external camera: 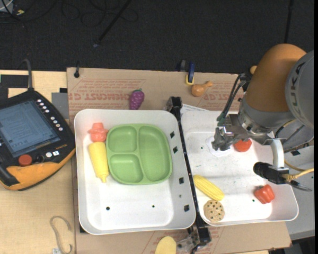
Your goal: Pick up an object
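Note:
My gripper [221, 141] hangs low over the back left part of the right bin [286, 213], and nothing shows held in it. A small red tomato [243, 145] lies just to its right, partly behind the wrist. Nearer the front of the same bin lie a yellow corn cob [208, 187], a round cookie [214, 210] and a red pepper [264, 193]. The left bin [127, 216] holds a green divided plate [138, 154], a yellow bottle [99, 160] and a pink-red toy [97, 132].
The arm's orange band [278, 73] rises over the right bin's back right. Purple grapes [137, 98] and an orange gourd [201, 88] lie on cardboard behind the bins. A lemon [166, 244] lies in front. A teach pendant [26, 136] rests at the left.

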Available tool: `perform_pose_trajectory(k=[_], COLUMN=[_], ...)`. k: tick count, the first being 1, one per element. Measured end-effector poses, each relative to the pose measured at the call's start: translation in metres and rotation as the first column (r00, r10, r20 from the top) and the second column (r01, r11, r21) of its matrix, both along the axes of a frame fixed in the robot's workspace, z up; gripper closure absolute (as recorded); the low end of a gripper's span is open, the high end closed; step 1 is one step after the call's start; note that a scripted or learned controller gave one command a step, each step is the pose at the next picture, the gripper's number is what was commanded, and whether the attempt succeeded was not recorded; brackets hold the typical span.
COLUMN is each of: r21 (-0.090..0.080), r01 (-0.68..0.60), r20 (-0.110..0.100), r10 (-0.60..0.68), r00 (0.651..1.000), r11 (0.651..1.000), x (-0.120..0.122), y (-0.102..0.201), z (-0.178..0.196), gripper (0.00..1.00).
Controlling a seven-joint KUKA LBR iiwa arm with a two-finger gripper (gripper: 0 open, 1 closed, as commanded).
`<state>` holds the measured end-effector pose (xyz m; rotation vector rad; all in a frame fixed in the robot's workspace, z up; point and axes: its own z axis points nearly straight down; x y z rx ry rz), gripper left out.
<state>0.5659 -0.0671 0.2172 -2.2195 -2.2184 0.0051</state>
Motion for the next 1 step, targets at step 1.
perform_pose_trajectory(k=[1], r21=[0.001], r01=[0.0], r20=[0.005], r10=[0.0], r00=[1.0], r11=[1.0], x=[0.0026], y=[0.0076], z=[0.02], gripper=[1.0])
